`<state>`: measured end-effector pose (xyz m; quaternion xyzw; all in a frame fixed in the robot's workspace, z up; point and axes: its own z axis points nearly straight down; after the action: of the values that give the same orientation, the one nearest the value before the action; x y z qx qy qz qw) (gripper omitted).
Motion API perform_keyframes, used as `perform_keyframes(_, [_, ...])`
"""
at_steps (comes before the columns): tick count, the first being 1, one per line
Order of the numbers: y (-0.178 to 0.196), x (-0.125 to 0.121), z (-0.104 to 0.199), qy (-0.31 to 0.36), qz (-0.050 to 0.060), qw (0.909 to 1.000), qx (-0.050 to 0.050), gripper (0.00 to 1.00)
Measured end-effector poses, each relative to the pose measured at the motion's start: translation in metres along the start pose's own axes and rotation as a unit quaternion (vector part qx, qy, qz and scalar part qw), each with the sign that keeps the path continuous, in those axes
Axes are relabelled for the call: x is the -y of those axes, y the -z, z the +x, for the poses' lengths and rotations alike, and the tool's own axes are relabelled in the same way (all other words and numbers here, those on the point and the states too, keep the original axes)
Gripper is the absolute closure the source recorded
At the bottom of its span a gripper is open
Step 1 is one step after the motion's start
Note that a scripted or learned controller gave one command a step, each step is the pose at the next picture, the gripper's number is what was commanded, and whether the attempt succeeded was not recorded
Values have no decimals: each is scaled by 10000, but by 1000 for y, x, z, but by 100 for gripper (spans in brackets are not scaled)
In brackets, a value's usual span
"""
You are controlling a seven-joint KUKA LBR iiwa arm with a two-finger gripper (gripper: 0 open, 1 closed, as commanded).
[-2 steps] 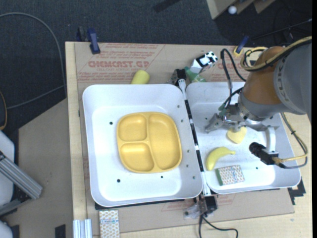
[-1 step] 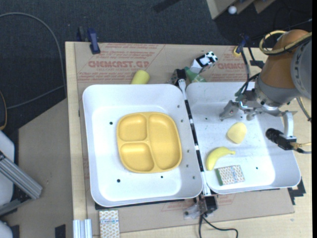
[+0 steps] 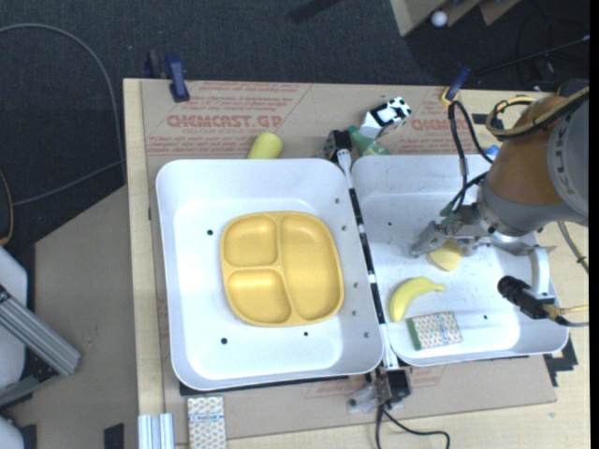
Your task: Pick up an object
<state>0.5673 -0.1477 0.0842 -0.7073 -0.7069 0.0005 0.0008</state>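
A grey robot arm with an orange band reaches into the right-hand shallow white bin (image 3: pixel 524 340). Its two-finger gripper (image 3: pixel 447 243) is low over a small pale yellow block (image 3: pixel 446 258), fingers apart and straddling it. At five o'clock from the block lies a yellow plastic banana (image 3: pixel 412 296). Judged risk: the fingers close off-centre and the block squirts away.

Two bins side by side, each with its own contents

The left bin (image 3: pixel 178 251) holds a divided plate (image 3: pixel 281 267) near its middle; the right bin (image 3: pixel 393 185) holds a banana (image 3: pixel 412 295), a small packet (image 3: pixel 435 330) just in front of it, and a pale block (image 3: pixel 447 257) behind the banana, where the gripper (image 3: pixel 447 238) sits.
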Motion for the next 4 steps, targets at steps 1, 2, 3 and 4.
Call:
perform_keyframes(1, [11,-2,0,0,-24,10000,5,100])
perform_keyframes(2, [11,-1,0,0,-23,10000,4,0])
perform_keyframes(3, [21,-2,0,-1,-33,10000,8,100])
perform_keyframes(4, [21,-2,0,-1,-31,10000,7,0])
